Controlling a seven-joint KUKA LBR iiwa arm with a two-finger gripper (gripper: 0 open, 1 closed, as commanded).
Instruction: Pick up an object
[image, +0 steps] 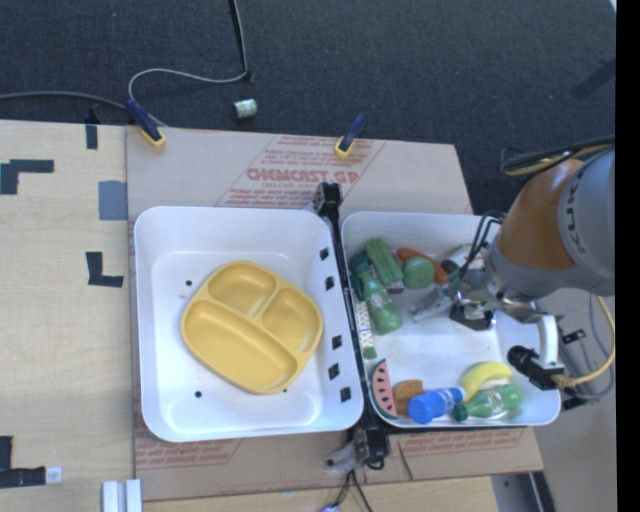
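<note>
Your gripper (440, 300), finger state impossible to tell, sits low in the right bin (440, 350) among toys crowded at its 12 o'clock wall, nearest the orange toy (420, 270), presumably chosen as pick target.

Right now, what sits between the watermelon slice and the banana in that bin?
In the camera view, a small brown block and a blue-capped green bottle lie between the watermelon slice and banana.
</note>
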